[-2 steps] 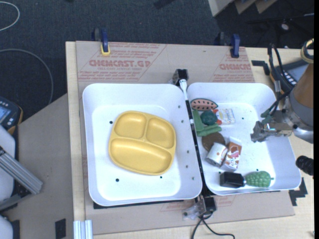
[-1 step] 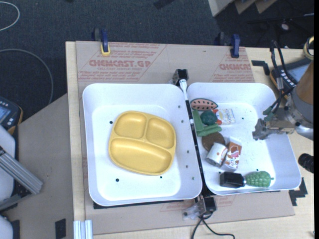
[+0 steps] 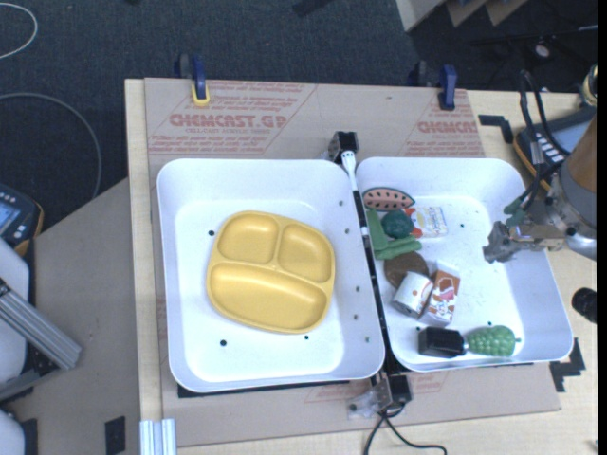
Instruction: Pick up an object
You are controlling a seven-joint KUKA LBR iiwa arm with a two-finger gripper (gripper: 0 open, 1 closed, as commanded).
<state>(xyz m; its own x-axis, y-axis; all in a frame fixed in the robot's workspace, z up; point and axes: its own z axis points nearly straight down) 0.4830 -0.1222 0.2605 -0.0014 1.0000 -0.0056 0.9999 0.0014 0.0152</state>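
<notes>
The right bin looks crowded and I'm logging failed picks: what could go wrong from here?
The hand is over bare floor of the right bin, apart from the pile, so it may close on nothing. The watermelon slice, green toy and small can crowd together, risking a double grab.

Left bin: I see plain white.
Divided tray: solid yellow.
Slice toy: red with dark seeds, green rim.
Bumpy toy: green.
Block: black.
Counter: tan, red lettering.
Clamps: blue.
</notes>
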